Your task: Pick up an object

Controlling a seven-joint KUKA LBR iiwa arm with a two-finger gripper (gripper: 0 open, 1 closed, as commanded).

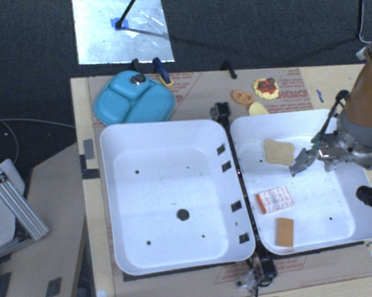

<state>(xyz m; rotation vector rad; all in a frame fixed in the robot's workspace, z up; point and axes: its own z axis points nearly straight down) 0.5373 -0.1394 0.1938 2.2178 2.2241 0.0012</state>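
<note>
The bench [187, 89] carries two shallow white bins: the left bin [167, 195] has nothing loose in it that I can make out, just dark marks on its floor, while the right bin [347, 218] holds the pickings. The grey arm [370, 106] leans in from the right, and its gripper [302, 162] hangs low over the right bin's upper half. Just beside its tip lies a tan slab [279, 151], pale, soft-cornered, rather like a slice of bread, and from here it seems the likeliest target. Whether the tip touches it I cannot tell, and how the pincer stands is beyond me too, since it reads as one grey blur. Further down the bin sit an orange-and-white packet [274, 199] and, nearest the front wall, a small brown block [284, 231], each apart from the others. My worry is that the slab lies flat and thin, so the gripper may skid over its top or nudge it toward the divider instead of getting under an edge. Coming down off-centre would do the same. Behind the bins rest a blue divided tray [134, 100] and a few small toy foods [256, 96], well out of the way.
</note>
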